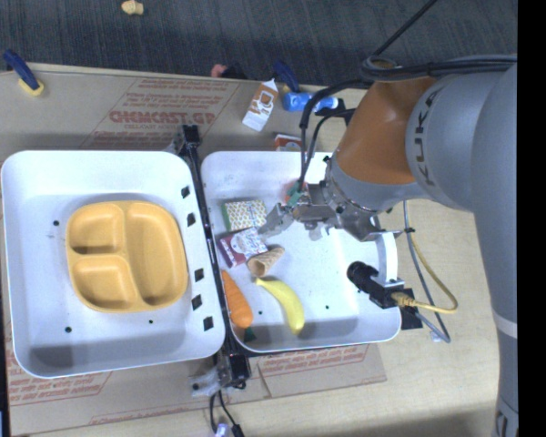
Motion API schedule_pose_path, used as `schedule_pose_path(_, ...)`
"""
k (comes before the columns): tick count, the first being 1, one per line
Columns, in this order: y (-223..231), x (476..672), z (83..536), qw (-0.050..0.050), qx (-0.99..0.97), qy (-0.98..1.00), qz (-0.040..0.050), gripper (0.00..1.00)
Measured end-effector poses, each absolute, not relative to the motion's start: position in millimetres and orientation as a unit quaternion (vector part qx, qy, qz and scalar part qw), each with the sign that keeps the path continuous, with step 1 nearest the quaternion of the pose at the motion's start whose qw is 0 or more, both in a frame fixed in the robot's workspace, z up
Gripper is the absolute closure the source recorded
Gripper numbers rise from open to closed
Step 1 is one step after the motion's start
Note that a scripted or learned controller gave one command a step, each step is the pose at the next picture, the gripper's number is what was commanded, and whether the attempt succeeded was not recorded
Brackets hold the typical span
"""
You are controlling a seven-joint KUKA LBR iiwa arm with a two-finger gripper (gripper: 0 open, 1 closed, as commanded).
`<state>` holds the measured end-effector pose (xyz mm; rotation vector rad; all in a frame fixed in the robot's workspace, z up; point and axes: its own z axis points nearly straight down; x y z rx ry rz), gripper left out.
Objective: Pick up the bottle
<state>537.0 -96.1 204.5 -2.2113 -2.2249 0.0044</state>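
Risk of wrong pick: right of yellow tray (127, 253), packet (245, 213) and cone (266, 260) just beside hand (278, 218) (spread or pressed together, cannot tell), bottle not identifiable, possibly hidden beneath arm (409, 144), hence likely closure on clutter.

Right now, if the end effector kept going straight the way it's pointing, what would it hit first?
The end effector points toward the left of the view, low in the right bin. First in line looks like the small red-and-white packet, with the green patterned packet beside it, though depth is unclear.
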Motion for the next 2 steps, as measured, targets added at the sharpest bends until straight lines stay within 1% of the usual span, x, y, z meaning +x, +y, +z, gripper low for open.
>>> schedule_pose_path(1,-95.8,537.4,214.5,0.003,-0.703,-0.711,0.0023,1.0)
schedule_pose_path(2,-73.2,475.7,191.0,0.003,-0.586,-0.81,0.0013,1.0)
